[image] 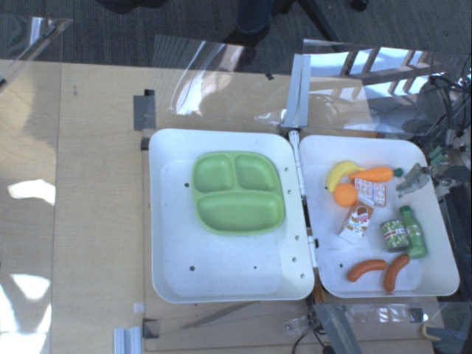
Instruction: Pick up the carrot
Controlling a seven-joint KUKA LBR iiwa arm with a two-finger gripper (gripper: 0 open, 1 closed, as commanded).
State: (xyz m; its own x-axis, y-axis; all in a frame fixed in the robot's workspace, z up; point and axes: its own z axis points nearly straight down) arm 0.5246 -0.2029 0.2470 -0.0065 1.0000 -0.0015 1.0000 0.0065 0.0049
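The carrot [375, 174], orange with a small green tip at its right end, lies in the upper part of the right bin [435, 271]. It rests between a yellow banana [341, 173] and the bin's right wall, just above a small red and white carton [370, 192]. My gripper [411, 179] reaches in over the bin's right rim and sits a short way right of the carrot's green tip, apart from it. Nothing is visibly held.
An orange [344, 195], a second carton [357, 220], a green bottle [412, 231], a green can [393, 234] and two sausages [366, 270] share the right bin. The left bin [169, 264] holds a green divided plate [238, 192]. Cables hang at the far right.
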